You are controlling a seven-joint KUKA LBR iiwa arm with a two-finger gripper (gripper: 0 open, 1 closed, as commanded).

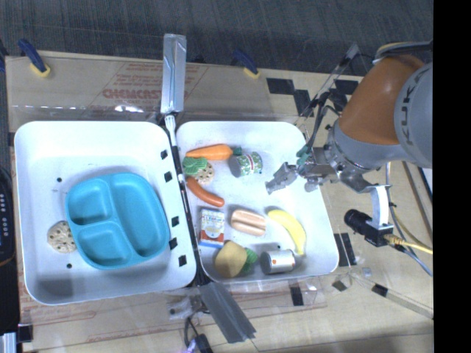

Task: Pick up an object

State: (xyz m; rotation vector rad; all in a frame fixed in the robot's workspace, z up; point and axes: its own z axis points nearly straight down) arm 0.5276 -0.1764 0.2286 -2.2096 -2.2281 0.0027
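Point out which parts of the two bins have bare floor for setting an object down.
Left bin: bare floor behind the blue tray and along the near wall; a cookie sits at the tray's left. Right bin: a bare patch under the gripper, between the can and banana. Its left and near parts are crowded.

Two white bins (29,197); one blue tray (118,219); two cookies (62,236); two cans (246,163); one banana (288,228).
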